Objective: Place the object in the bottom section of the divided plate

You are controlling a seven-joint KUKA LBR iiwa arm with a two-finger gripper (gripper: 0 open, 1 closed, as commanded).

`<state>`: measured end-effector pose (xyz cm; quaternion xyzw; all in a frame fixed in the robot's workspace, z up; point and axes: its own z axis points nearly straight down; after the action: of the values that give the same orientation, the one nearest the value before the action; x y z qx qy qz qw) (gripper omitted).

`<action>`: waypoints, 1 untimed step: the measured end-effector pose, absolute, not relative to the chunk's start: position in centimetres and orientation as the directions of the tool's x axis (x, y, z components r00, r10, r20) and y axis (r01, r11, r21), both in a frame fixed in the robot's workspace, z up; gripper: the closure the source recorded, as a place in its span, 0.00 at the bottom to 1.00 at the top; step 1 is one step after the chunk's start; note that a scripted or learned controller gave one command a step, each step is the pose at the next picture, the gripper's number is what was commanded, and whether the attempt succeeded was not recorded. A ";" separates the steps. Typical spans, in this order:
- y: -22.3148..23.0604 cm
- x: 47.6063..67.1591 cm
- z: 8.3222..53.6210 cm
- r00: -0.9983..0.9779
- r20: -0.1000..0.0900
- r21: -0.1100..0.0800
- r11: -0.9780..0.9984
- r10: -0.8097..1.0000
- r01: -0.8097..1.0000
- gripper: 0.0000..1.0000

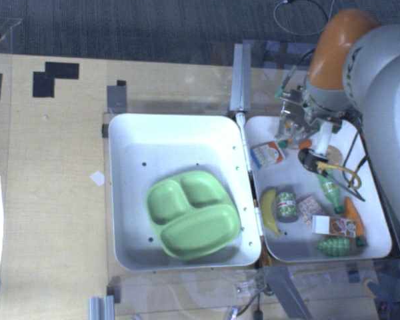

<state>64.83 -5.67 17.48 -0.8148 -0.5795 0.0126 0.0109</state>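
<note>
Pale wooden worktop (53, 179) carries both bins; the green divided plate (193, 213) waits left. Above right-bin clutter, the gripper (300, 122) should settle squarely on one object before lifting; its grip state cannot be told.

Green divided plate (193, 213) in left bin (127, 179)

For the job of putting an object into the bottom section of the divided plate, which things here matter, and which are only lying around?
Belong to the job:
- green divided plate in the left bin
- tool, over the right bin's far end

Possible pick objects, none singled out yet:
- banana
- carrot
- small carton
- green can
- green bottle
</note>
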 end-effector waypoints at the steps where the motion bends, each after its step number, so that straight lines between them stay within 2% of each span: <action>1: 5.5 60.6 18.4 0.282 0.001 0.000 -0.282 0.959 0.959 1.00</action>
<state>60.57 5.53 18.37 -0.8007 -0.5990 -0.0007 0.0002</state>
